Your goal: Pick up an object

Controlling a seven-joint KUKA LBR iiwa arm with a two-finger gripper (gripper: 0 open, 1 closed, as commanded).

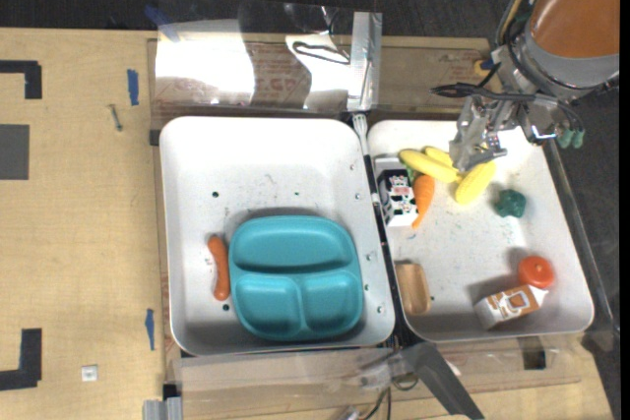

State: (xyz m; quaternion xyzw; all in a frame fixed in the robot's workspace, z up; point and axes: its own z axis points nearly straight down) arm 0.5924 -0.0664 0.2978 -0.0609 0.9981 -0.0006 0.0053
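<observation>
Bananas [445, 168] lie right under my gripper [479, 150], in the upper part of the right bin [566, 310]; the yellow bunch spreads from just left of the fingers to a stubby end directly below them. From up here I cannot tell whether the fingers are spread or pressed together, nor whether they touch the fruit. A carrot [423, 195] sits just left and below the gripper, beside a small printed box [397, 195] against the bin's left wall. A green lump [510, 203] rests just right and below. Further below are a carton [509, 304] with an orange-red ball [535, 271] touching it, and a brown block [412, 287]. Well to the left, the other bin [187, 152] holds a teal tray [293, 278] and a sausage [220, 267].
</observation>
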